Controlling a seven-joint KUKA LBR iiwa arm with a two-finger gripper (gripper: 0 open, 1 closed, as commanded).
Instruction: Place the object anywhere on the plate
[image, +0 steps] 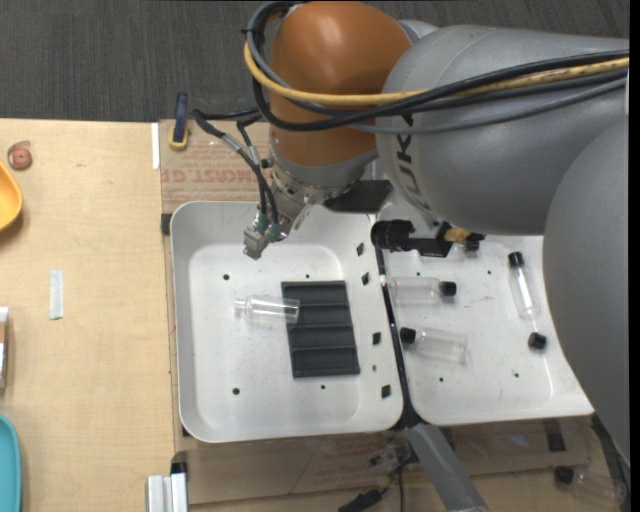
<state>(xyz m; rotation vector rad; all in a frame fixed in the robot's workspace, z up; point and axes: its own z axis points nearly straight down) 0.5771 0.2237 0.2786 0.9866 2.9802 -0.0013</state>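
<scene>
two white bins (200, 400), clear tube (266, 310) beside black plate (322, 329), arm (480, 130) overhead

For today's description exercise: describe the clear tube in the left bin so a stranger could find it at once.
Start at the left white bin. Find the black ribbed plate at its middle. The clear tube lies on its side touching the plate's left edge, the bin's one see-through item.

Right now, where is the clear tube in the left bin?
In the camera view, the clear tube lies on its side on the left bin's floor, just left of the black ribbed plate, its right end at the plate's edge. The gripper hangs above it.
</scene>
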